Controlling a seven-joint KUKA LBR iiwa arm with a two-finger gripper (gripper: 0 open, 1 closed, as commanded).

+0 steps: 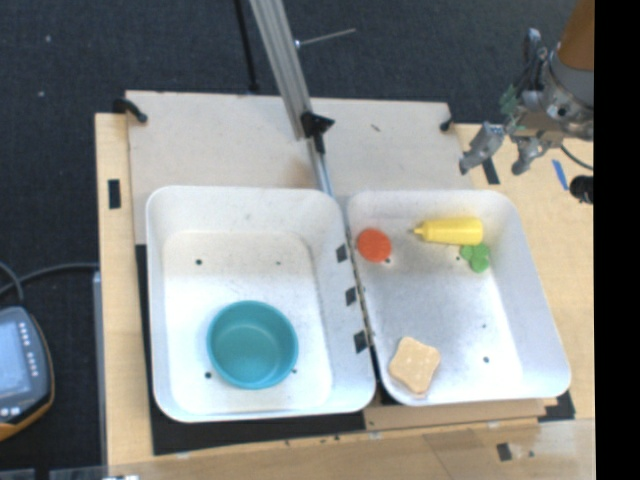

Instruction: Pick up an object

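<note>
Tan sponge-like block (414, 365): laid flat in the near corner of the right-hand shallow white bin (530, 308), close against the near rim; judged an easy target, being apart from the rest.
Teal round plastic bowl (252, 343): stood upright, mouth up, in the near part of the left-hand shallow white bin (180, 218), alone there.
Small orange round disc (374, 245): set near the far left wall of the right-hand bin, beside the divide between the bins.
Small green lump (477, 258): tucked just beside the yellow bottle; its shape is too small to be made out.
Yellow plastic squeeze bottle (452, 231): laid on its side in the far part of the right-hand bin, nozzle pointed to the left.
Two-finger gripper (502, 154): held above the far right corner of the bench, outside the bin rim; the fingers are seen spread apart, with nothing between them.
Task state: no object is taken yet; a descent into the right-hand bin is judged to be needed.
Cut off: the arm above the wrist is lost at the frame's right.
Grey metal post (280, 53): slanted up from the far divide, its top cut off.
</note>
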